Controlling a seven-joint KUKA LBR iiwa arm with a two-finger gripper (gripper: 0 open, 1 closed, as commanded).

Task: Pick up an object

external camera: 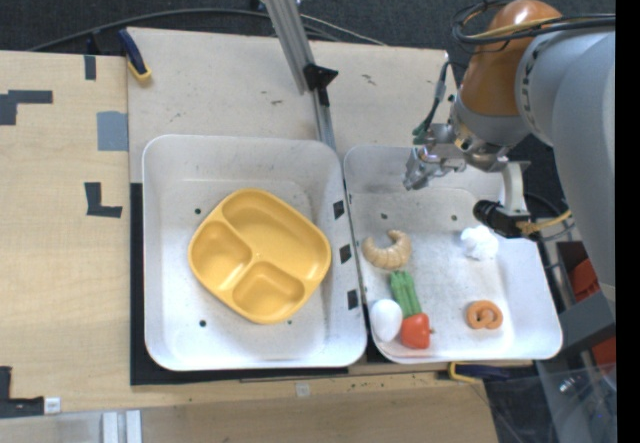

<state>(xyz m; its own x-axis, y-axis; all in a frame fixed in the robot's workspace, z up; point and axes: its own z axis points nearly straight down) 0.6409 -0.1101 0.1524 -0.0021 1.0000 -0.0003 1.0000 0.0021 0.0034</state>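
Two shallow white bins sat side by side on the bench. The left bin (pixel 160 231) held a yellow divided plate (pixel 260 254). The right bin (pixel 530 316) held the small things: a croissant (pixel 388 250) near its left wall, a green vegetable (pixel 405 291) just nearer than that, a white egg (pixel 386 317) and a red tomato (pixel 416 330) side by side at the near left corner, an orange ring (pixel 484 315) toward the near right, and a white crumpled lump (pixel 479 243) at the right side. The gripper (pixel 418 174) hung over the far left part of the right bin, well apart from every item; nothing was seen in its grasp, and whether its jaws were spread or closed could not be told.
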